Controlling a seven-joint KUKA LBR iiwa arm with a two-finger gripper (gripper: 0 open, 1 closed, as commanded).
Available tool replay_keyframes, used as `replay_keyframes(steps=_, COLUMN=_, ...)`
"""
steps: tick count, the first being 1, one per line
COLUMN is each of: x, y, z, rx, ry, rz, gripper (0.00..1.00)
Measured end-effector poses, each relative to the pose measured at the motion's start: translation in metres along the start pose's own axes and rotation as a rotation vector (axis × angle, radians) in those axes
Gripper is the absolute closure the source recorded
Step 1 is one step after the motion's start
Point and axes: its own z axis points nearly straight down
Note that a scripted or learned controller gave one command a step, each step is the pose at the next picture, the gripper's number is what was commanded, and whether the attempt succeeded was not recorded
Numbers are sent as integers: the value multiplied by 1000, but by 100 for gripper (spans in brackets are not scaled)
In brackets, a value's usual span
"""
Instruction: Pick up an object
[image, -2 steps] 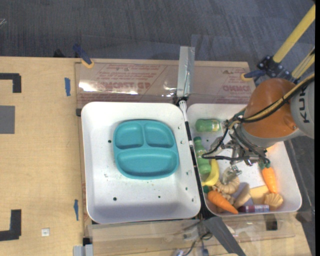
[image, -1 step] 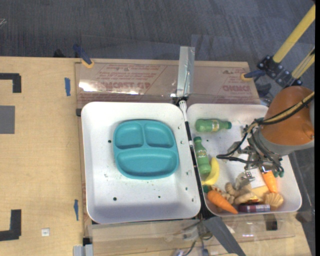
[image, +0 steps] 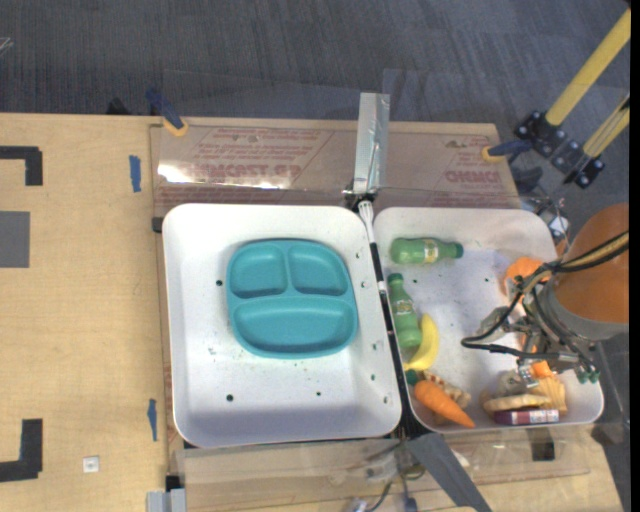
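While end effector (image: 525, 345) hangs low over right bin (image: 470, 235), nearest item is bread-like roll (image: 525, 403), just below it toward bin's front edge, long axis left-right. Carrot (image: 440, 400) further left. Wires hide the tip: whether anything is held, cannot tell.

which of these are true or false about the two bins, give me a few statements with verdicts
1. The teal divided plate lies in the left bin. True.
2. The green bottle stands upright in the left bin. False: it lies on its side in the right bin.
3. The toy carrot lies near the right bin's front edge. True.
4. The banana rests on the teal plate. False: it lies in the right bin, by the divider.
5. The gripper hangs over the left bin. False: it is over the right bin.
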Motion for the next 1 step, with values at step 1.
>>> replay_keyframes(steps=1, x=-88, y=-38, z=-119, rx=-3, ry=10, rz=91, gripper=0)
